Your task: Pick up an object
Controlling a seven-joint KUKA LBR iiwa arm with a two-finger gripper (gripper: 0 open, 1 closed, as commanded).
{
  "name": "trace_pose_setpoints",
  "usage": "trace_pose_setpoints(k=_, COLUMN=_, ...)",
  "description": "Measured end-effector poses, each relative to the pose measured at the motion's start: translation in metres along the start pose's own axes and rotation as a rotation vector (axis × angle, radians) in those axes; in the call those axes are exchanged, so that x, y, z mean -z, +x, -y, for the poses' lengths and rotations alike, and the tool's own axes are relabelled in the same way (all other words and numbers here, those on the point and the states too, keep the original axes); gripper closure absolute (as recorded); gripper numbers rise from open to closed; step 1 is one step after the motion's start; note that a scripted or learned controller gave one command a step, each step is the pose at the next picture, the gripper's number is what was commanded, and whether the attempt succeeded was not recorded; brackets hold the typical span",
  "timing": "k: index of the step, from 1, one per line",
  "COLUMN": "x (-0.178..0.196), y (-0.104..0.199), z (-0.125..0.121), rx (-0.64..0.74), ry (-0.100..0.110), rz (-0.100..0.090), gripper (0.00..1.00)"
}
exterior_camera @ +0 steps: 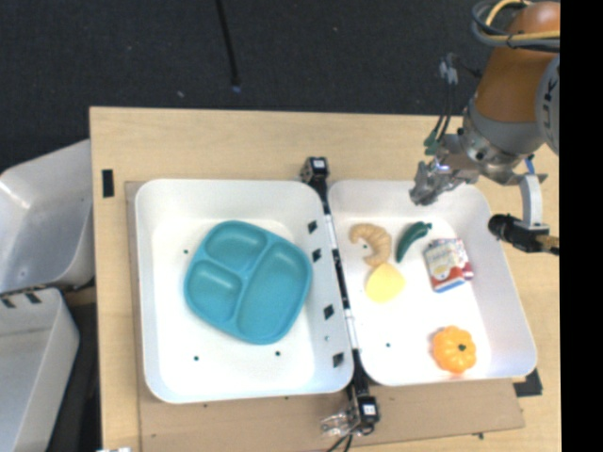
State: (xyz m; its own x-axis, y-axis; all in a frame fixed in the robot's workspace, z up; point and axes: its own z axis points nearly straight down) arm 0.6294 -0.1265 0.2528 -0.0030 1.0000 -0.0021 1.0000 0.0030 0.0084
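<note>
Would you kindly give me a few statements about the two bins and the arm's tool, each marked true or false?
1. The blue divided plastic plate lies in the left white bin. True.
2. The small orange toy pumpkin sits on the blue plate. False: it lies in the right white bin, near that bin's front corner.
3. The tool is over the far edge of the right bin. True.
4. The green toy pepper is between the tool's fingers. False: it lies on the bin floor, apart from the tool.
5. The pale yellow toy lemon lies just in front of the tan toy croissant. True.
</note>
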Motion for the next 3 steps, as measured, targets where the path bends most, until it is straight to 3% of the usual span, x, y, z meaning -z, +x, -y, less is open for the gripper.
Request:
trace_pose_setpoints(k=1, x=0.041, y=-0.002, z=-0.001, rx=0.001, ry=0.003, rz=0.000, gripper=1.00)
trace_pose_setpoints(k=3, x=0.026, y=0.108, z=-0.013, rx=0.003, ry=0.008, rz=-0.002, gripper=1.00)
